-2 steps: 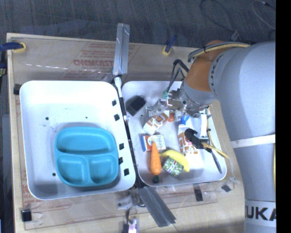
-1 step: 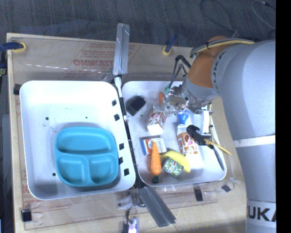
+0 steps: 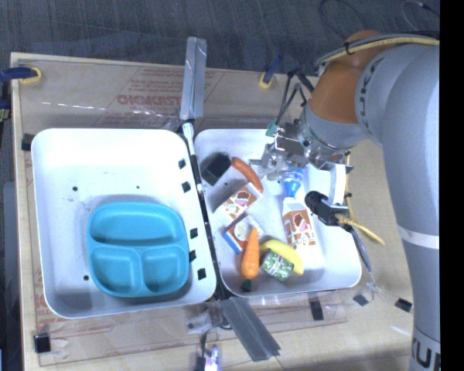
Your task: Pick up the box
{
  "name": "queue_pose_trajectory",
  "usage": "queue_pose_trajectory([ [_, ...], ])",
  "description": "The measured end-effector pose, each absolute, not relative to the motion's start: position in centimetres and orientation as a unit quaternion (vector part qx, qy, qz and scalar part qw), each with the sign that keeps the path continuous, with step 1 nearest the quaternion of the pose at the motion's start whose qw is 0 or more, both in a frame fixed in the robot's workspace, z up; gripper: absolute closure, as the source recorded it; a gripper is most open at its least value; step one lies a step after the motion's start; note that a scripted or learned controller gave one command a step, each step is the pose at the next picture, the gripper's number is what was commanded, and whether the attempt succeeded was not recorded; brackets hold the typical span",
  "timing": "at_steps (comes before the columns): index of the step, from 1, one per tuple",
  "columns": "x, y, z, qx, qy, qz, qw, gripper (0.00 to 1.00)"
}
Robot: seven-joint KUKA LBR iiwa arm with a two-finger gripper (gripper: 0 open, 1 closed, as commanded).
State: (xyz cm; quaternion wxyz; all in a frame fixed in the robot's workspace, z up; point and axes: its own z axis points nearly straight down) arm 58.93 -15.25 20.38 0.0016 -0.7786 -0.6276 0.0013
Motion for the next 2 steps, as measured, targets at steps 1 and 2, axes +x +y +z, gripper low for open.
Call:
queue_pose_trajectory([
  [1,55.8,-13.6,24.9,-0.867,-0.498,0.0021,0.001,1.0],
  [2,52.4,-12.5,28.1,-0.956,-0.295,0.0028,0.001,1.0],
])
